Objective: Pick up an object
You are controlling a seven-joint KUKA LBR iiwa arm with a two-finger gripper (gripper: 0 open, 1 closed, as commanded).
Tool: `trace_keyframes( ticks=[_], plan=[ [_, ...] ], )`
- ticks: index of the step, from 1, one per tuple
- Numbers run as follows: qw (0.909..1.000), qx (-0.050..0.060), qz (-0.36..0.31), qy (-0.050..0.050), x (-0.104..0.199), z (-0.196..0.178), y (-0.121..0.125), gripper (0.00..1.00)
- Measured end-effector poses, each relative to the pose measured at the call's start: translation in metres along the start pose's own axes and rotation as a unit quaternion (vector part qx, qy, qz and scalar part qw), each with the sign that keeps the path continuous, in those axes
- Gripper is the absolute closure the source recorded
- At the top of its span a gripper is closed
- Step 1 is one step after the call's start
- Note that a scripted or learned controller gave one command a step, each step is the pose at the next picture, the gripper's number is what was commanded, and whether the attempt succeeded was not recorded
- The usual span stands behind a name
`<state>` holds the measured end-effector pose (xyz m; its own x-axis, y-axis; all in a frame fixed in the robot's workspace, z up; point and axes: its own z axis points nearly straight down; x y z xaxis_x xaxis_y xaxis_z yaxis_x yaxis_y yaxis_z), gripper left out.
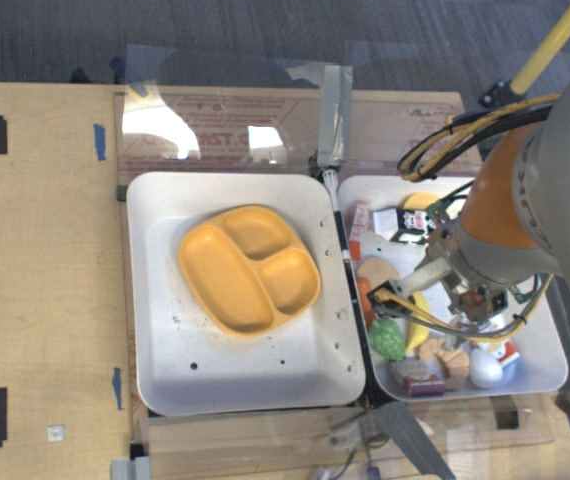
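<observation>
Wooden bench (35, 298), grey carpet floor (265, 13)

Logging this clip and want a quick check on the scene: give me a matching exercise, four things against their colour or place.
Things:
1. plate
2. broccoli
3. egg
4. arm

Descriptions:
A. white, near the front corner of the right bin
B. orange-yellow, three compartments, in the left bin
C. grey with an orange band, over the right bin
D. green, at the right bin's left side

Pairs: 1-B, 2-D, 3-A, 4-C
</observation>
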<state>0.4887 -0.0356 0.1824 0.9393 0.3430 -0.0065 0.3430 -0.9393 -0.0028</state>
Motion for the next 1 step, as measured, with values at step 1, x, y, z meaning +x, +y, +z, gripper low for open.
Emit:
trace_keyframes(
  ticks=[1],
  plan=[
    [0.9974, 0.0, 0.071, 0.0, 0.0477, -0.0005, 0.0012, 0.0]
  ],
)
